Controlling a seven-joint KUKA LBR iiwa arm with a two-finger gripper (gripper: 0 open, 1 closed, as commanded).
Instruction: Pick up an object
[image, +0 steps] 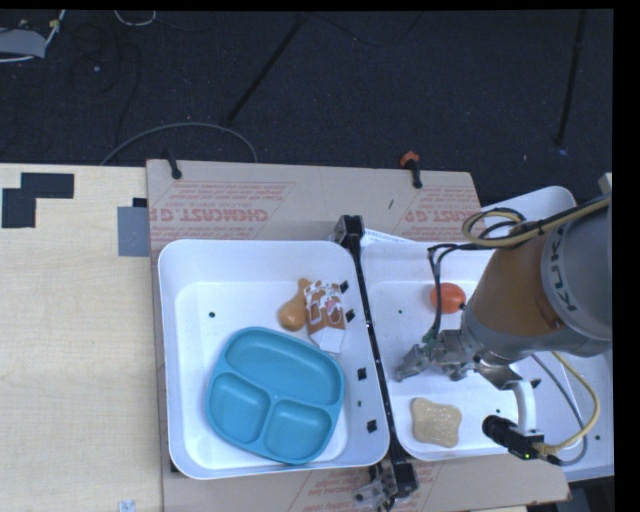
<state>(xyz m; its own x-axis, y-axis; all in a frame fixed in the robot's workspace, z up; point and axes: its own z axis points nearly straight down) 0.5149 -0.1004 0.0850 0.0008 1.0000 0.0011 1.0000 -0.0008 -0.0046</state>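
Gripper (412, 362) low in right bin (400, 270), finger state unclear. Flat beige lump (437, 421) just below; orange ball (449, 296) behind. Left bin (190, 290): smooth blue sectioned tray (275, 394).

Two shallow white plastic bins are counted on the worktop, a left bin (185, 300) and a right bin (400, 290). In the left bin, one blue three-compartment plastic tray (275, 393) and one brown-and-white gingerbread-like toy figure (315, 306) are found, two items in all. In the right bin, one small orange-red round object (449, 296) and one flat pale beige irregular piece (437, 421) are counted, again two. One grey robot arm with an orange band (525, 295) is seen.
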